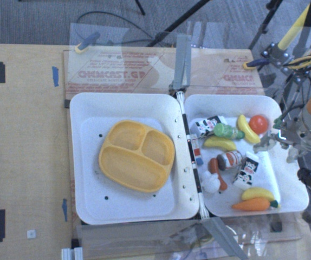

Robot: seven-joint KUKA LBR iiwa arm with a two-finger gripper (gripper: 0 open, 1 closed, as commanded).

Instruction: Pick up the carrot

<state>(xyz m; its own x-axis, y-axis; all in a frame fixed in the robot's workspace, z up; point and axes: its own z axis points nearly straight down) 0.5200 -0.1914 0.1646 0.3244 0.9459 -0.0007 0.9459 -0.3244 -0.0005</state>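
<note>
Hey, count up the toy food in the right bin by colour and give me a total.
Yellow: 3, a banana, another, another
Orange: 1, the carrot
Red: 1, a tomato
Green: 1, a veg piece
Black-and-white: 2 cartons
Red-and-white: 2, a can and a drumstick
Total: 10

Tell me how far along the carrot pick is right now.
Nothing looks done yet: the carrot lies on the floor of the right bin, near its front edge, just below a banana. In hand: the gripper hangs over the bin's right side, up beside the tomato, with nothing visibly between its fingers. Left: move forward to the carrot, descend, grasp and lift.
</note>
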